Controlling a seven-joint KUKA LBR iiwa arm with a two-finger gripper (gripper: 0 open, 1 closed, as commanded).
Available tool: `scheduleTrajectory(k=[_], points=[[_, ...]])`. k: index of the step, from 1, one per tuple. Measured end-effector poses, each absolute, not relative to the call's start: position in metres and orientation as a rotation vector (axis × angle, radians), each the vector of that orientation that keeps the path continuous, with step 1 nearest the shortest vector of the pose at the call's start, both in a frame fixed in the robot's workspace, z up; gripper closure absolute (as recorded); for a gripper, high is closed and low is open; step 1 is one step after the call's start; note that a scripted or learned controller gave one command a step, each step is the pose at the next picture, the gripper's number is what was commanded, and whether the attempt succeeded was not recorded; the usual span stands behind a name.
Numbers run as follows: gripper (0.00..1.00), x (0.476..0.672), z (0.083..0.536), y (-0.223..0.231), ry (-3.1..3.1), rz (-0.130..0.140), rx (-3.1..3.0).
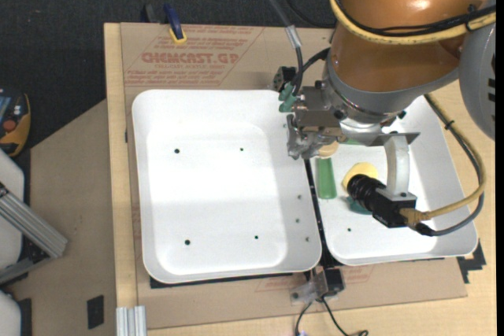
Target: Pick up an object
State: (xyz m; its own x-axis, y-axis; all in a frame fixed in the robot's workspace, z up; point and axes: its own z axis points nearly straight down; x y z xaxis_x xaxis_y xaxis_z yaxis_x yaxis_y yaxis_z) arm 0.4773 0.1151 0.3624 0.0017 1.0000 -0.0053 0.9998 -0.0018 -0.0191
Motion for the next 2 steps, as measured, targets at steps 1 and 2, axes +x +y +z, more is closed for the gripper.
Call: scheduleTrajectory(k=[1, 2], points=[[1.0, 0.48, 0.466, 0.128, -2.228, -0.017, -2.222], [1.0, 0.48, 0.54, 0.153, -2.228, -0.016, -2.221]])
